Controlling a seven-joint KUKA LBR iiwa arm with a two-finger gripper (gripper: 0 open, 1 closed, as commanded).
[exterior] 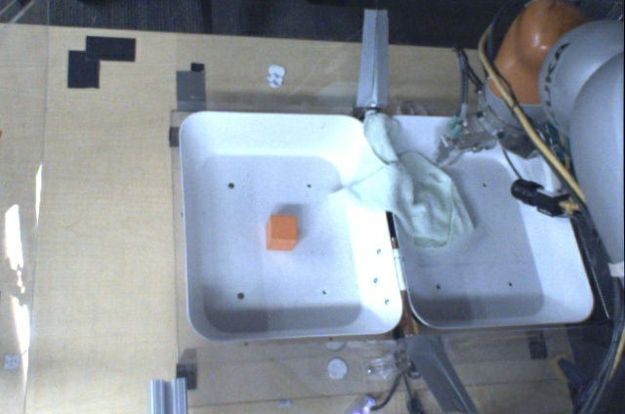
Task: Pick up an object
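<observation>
Two shallow white bins sit side by side on a pale wooden bench, seen from above at a slant. The left bin point(210, 207) holds a small orange cube point(282, 232), resting on the floor a little left of centre and well apart from every wall. A pale green cloth point(422, 197) lies crumpled across the divide — its upper end draped over the shared rim near the back corner, its bulk spread on the floor of the right bin point(508, 285). The grey arm point(586, 100) enters from the right, its orange band point(532, 46) showing above the wrist, with dark cables looping along it. The gripper point(459, 141) hangs low over the back left part of the right bin, just beside the cloth's upper right edge — whether it is open, closed or touching the cloth cannot be told at this resolution. The cube lies well apart from the gripper, in the other bin.
</observation>
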